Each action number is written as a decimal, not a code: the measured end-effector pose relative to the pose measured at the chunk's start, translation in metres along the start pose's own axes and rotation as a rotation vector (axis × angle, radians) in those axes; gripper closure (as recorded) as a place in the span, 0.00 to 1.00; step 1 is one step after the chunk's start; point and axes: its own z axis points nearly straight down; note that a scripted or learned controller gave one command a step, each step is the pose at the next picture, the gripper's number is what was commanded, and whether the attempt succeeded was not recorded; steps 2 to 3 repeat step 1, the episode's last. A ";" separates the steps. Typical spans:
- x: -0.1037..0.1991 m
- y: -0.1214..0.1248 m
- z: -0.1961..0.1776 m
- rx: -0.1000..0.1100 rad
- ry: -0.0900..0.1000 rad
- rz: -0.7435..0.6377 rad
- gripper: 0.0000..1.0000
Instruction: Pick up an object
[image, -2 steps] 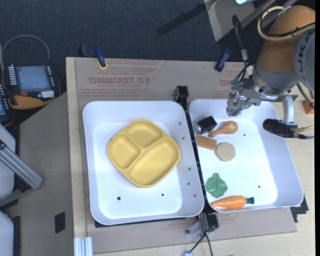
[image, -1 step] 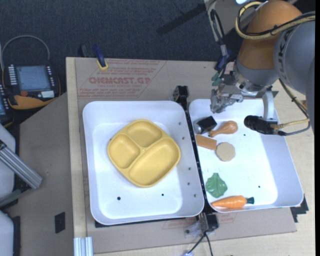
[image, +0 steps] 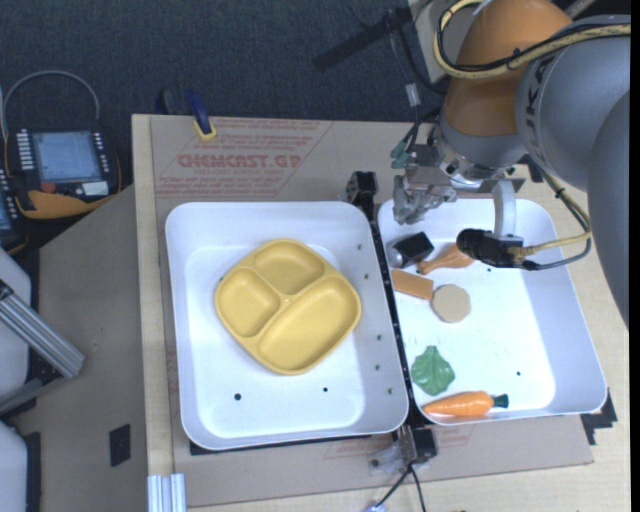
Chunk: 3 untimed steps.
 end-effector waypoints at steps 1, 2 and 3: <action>0.052 -0.009 0.011 0.006 0.001 -0.001 1.00; 0.052 -0.009 0.011 0.006 0.001 -0.001 1.00; 0.052 -0.009 0.011 0.006 0.001 -0.001 1.00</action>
